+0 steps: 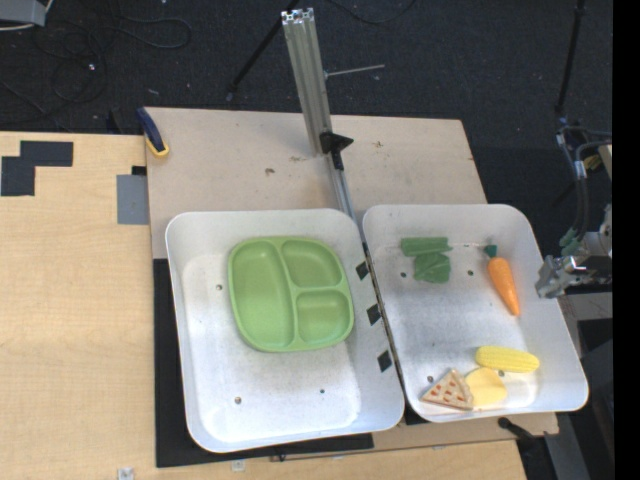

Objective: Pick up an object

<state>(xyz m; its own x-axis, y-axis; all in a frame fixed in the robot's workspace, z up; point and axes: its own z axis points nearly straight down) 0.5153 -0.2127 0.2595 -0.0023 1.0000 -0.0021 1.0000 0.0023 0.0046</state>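
Jaws sit at the bin [450, 208] outer edge; we cannot tell if they're apart or together. Carrot [503, 284] lies just beside them, inward. Risk, we judge: clipping the bin wall, or the carrot rolling away.

Both bins white: left bin [200, 388] holds a light green divided plate [291, 294]. Right bin [450, 223] holds dark green pieces [428, 258], an orange carrot with green top [503, 284], yellow corn [507, 359], a pale yellow piece [489, 389], and a tan waffle-patterned wedge with reddish edge [447, 392].
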